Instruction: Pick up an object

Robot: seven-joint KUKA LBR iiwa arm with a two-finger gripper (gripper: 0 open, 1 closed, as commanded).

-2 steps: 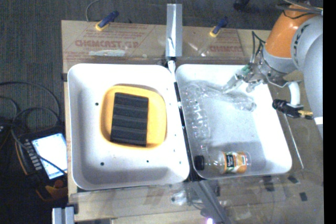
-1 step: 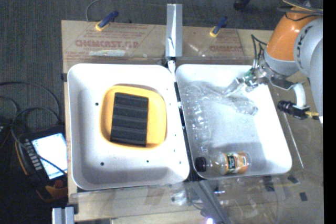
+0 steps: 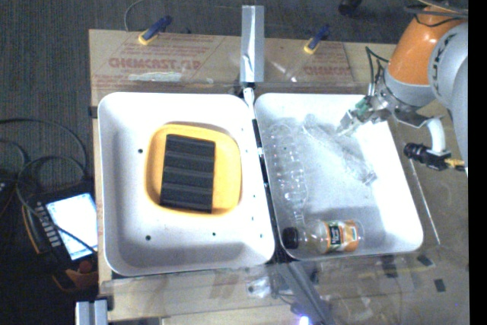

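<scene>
In the left bin (image 3: 122, 186) lies a yellow pad with a black ridged top (image 3: 190, 171). The right bin (image 3: 403, 217) holds a clear bottle with an orange label and a black cap (image 3: 329, 236), lying on its side near the front wall. A clear empty bottle (image 3: 288, 164) lies along that bin's left wall. Another piece of clear plastic (image 3: 338, 144) stretches diagonally across the middle. My gripper (image 3: 356, 116) hangs over the right bin's far right corner, close to the upper end of that clear plastic. Nothing visibly sits in it.
The arm's orange band (image 3: 417, 57) and grey wrist reach in from the right above the bin's rim. A metal post (image 3: 252, 46) stands behind the seam between the bins. Two blue clamps (image 3: 155, 28) hold the board at the back. Cables and a lit tablet (image 3: 72, 221) lie on the floor at left.
</scene>
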